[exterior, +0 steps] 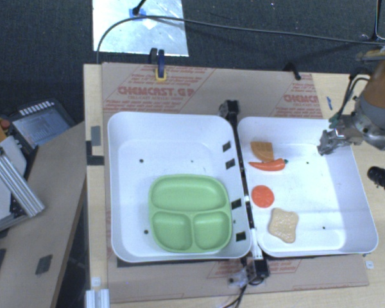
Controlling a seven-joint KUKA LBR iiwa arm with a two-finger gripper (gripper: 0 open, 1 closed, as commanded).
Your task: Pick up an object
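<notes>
While hovering over right bin [356, 172] far edge, gripper [325, 145] jaws (small, blurred) possibly together; cannot tell, nothing visibly held.

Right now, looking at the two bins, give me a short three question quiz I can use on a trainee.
1. True or false: the green divided plate lies in the left bin.
2. Which item sits nearest the front of the right bin? A) red chili pepper B) orange round slice C) tan bread piece
3. Fill in: the gripper hovers over the right bin's ____ side, away from the food.

Key: 1 true. 2 C. 3 right.
</notes>
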